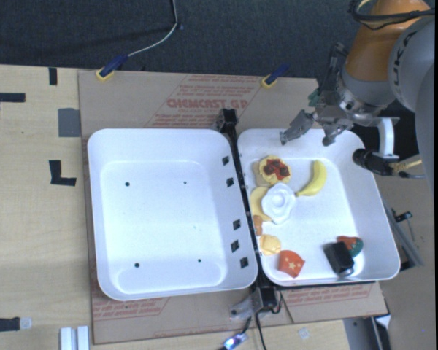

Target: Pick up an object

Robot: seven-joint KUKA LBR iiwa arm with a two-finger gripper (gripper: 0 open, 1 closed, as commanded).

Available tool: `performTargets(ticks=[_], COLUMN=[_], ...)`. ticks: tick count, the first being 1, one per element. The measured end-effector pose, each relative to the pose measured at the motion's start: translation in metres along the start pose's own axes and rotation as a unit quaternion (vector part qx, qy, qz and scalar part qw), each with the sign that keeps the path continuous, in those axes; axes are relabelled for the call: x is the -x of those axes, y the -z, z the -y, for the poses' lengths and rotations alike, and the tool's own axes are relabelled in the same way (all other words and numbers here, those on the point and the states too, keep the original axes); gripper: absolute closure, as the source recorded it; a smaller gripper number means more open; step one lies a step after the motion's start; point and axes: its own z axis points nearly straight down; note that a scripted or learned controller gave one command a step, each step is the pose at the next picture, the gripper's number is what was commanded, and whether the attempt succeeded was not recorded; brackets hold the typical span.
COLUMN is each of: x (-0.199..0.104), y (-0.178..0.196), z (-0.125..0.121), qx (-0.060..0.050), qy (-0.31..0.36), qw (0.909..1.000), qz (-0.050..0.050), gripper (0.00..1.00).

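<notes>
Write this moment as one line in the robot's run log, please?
phase: approach | gripper: open, above right bin far edge | holding: nothing | nearest items: banana, pastry | left bin

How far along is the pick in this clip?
Nothing looks picked yet. The gripper is open above the far rim of the right bin, with nothing between its fingers. The banana, the white piece, the red piece and the black object all lie in that bin. Descending, closing on one and lifting remain.
</notes>
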Motion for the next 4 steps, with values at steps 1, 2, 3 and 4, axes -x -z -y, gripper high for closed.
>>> performTargets(ticks=[1, 2, 3, 4], x=[-0.034, 0.011, 0.008, -0.038], y=[-0.131, -0.132, -0.121, -0.068], z=[-0.013, 0.037, 0.034, -0.017], qx=[-0.003, 0.001, 0.002, 0.004], qy=[0.001, -0.003, 0.0, 0.003], qw=[1.0, 1.0, 1.0, 1.0], qz=[0.0, 0.0, 0.0, 0.0], gripper=[0.0, 0.0, 1.0, 1.0])
